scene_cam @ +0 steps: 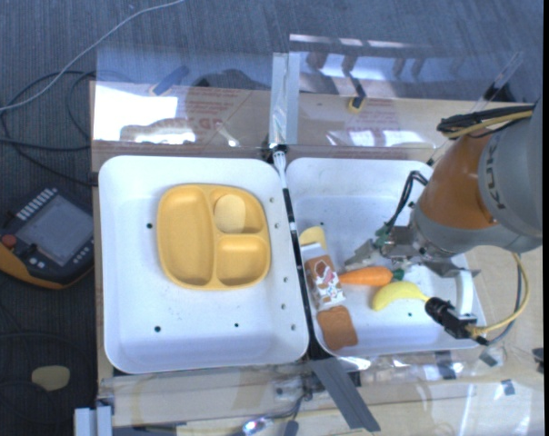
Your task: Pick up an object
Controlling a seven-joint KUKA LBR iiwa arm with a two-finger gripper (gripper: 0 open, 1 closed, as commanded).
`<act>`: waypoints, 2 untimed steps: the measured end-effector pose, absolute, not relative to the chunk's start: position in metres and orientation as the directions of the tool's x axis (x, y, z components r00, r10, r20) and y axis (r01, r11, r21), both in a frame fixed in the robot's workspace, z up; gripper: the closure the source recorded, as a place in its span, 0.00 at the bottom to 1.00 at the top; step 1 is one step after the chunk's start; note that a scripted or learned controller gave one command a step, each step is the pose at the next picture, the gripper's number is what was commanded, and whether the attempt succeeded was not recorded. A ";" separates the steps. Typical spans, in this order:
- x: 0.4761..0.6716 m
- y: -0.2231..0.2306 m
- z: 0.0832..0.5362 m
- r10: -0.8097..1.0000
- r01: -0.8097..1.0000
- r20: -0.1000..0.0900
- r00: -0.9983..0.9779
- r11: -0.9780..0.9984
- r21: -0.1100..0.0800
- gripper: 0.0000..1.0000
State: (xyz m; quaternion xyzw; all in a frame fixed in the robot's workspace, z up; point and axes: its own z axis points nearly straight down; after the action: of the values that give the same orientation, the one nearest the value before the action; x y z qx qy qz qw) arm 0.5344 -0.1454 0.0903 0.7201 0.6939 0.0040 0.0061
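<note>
Hovering low in right bin [365,198], gripper [390,254] sits just above carrot [365,277] and banana [399,295]; cannot tell its state, wrist hides it. Nearest camera: brown biscuit-like item [337,327], then printed packet [323,280] and yellow block [311,237] along bin's left wall. Step judged: approach, nothing lifted yet. Next move calls for descent centred on carrot, clear of banana. Farther left: yellow divided tray [213,235] in left bin [129,271].
</note>
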 end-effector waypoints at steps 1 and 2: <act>0.498 -0.125 0.091 0.994 0.994 -0.010 -0.112 0.112 0.019 0.00; 0.491 -0.144 0.090 1.000 1.000 0.001 -0.016 0.016 0.018 0.00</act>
State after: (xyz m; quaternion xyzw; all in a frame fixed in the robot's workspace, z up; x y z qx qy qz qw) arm 0.4908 -0.1443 0.0904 0.7014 0.7127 0.0068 0.0059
